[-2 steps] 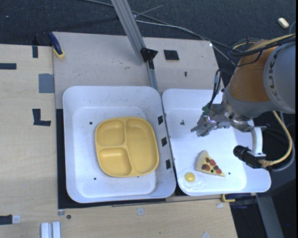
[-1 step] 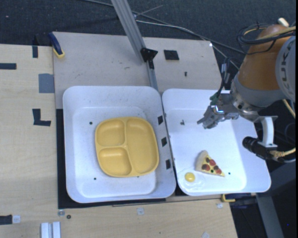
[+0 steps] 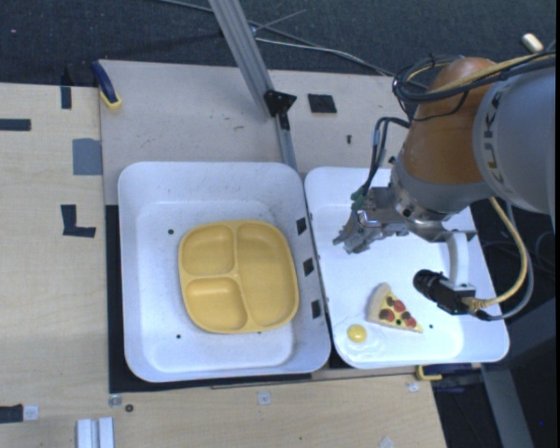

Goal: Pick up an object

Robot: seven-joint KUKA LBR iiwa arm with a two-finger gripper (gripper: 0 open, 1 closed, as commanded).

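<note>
Nearest, a toy fried egg (image 3: pixel 357 334) and pizza slice (image 3: pixel 393 309) lie in the right bin (image 3: pixel 329 250), near-right of the gripper (image 3: pixel 353 238), whose opening I cannot tell.

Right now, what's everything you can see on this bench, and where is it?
white bins: two, side by side on the bench
divided plate: one, yellow, middle of the left bin
toy pizza slice: one, tan with red spots, front of the right bin
small round piece: one, yellow, front left corner of the right bin, beside the slice
metal pole: one, grey, slanting above the bins
arm: one, grey and orange, over the right bin
hand: one, dark, above the right bin's floor
</note>
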